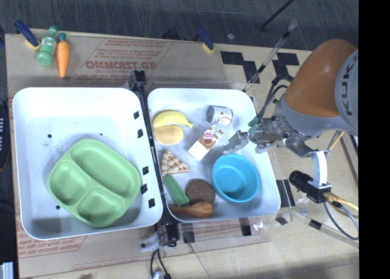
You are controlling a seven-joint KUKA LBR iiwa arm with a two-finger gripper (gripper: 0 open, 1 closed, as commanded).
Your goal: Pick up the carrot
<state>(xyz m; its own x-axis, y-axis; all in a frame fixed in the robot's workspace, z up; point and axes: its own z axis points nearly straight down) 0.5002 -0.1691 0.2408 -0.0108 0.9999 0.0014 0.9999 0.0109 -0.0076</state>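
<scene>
Metal and grey, my claw hangs over the right bin, just above the rim of the blue bowl; at this slant I cannot tell how it is set, and I see nothing in it. Beside its tip lies a small white carton with a red print, and beyond that a shiny can on its side. Further left sit a smooth yellow banana, a ridged waffle wedge, a green stick, a round brown patty and a glossy brown sausage. The left bin holds a pale green tray with rounded wells. The carrot, orange, tapered, green-topped, lies outside both bins on the cardboard-covered desk at the far left corner, touching a green bottle, well apart from my claw.
</scene>
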